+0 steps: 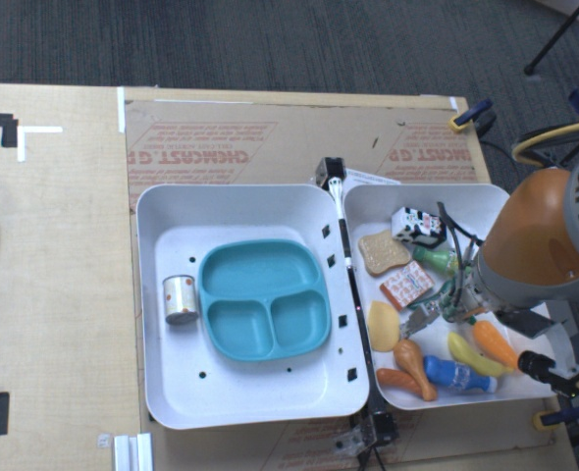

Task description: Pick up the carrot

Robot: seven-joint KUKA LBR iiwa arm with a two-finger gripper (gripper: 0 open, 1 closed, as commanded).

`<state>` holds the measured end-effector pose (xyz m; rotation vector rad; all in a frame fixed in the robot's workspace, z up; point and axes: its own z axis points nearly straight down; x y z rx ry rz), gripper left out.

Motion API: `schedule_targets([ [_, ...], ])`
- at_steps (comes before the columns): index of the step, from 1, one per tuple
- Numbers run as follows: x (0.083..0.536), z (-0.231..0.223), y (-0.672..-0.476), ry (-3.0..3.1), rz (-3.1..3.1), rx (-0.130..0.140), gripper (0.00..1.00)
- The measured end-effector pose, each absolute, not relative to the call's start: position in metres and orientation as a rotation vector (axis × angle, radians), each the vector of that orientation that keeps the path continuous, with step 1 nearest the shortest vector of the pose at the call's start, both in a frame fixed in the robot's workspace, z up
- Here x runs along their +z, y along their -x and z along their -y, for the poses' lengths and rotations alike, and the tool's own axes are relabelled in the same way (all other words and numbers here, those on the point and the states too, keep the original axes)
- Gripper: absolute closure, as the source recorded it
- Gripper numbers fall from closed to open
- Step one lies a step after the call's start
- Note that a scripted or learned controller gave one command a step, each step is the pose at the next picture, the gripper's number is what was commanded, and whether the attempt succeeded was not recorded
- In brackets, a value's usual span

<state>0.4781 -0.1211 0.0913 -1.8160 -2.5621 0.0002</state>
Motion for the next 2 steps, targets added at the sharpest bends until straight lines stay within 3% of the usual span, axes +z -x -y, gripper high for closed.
schedule_targets([
  [1, 0.231, 0.182, -0.481, 1.329, 2.855, 0.001, 0.00],
  [2, 0.092, 0.185, -0.479, 1.565, 2.728, -0.001, 0.00],
])
